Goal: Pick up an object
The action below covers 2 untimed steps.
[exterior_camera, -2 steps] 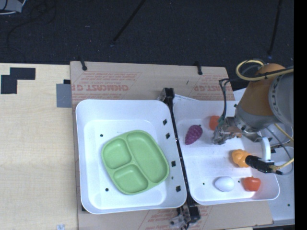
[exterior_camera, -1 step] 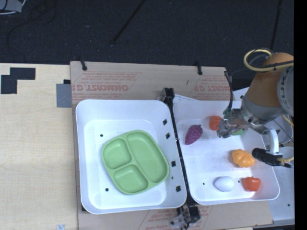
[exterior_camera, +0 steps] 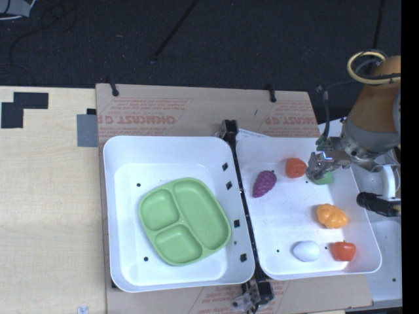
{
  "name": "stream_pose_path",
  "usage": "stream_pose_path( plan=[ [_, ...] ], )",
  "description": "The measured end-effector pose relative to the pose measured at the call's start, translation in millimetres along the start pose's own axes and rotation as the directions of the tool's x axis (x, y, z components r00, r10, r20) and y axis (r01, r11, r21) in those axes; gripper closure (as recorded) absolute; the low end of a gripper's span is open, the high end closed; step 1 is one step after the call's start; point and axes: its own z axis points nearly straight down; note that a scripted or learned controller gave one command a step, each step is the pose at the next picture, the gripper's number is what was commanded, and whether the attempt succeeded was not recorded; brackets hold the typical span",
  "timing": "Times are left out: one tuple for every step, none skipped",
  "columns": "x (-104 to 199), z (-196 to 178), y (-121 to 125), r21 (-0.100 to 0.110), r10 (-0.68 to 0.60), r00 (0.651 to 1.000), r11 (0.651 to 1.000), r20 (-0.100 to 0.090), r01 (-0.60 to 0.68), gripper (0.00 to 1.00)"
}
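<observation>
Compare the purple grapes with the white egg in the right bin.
The purple grapes are dark, bumpy and tapered; the white egg is pale, smooth and rounded. The grapes lie near the bin's left wall, with bare floor around them; the egg lies near the front edge, close beside a red object. Both rest on the right bin's floor.

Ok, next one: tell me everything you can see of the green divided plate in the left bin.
The green divided plate is pale green and looks like smooth moulded plastic. It has rounded corners and raised ridges that split it into three compartments: one long section along its upper right side and two smaller ones on the lower left. It lies flat and right way up on the floor of the left bin, turned at an angle to the walls. Nothing sits in its compartments, and it touches just the bin floor.
</observation>
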Motion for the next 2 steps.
stream_pose_path(
  plan=[
    [-1,-45,8,-0.001,-0.001,1.0,1.0,0.0,0.001,1.0],
    [46,-53,7,0.004,-0.003,1.0,1.0,-0.003,0.003,1.0]
  ],
)
